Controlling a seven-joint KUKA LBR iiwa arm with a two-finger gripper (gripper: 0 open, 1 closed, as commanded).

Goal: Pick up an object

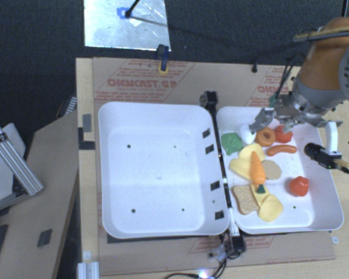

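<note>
Camera view
Bins: two shallow white plastic bins, the left bin (157,173) and the right bin (326,214) side by side.
Toy food in right bin: one green leafy piece (231,142), one ring-shaped orange doughnut (266,136), one red-orange sausage (281,150), one orange carrot (256,168), two red tomato-like pieces (298,186) (283,135), one brown bread slice (245,198), one tan round disc (271,170), yellow pieces (270,208).
Gripper: grey two-finger gripper (277,121) low over the right bin's far side, just above the doughnut; cannot tell how far open or whether it touches anything.

Both bins (157,225) look like smooth, glossy white plastic; beneath them the board (134,83) looks like matt brown cardboard.
</note>
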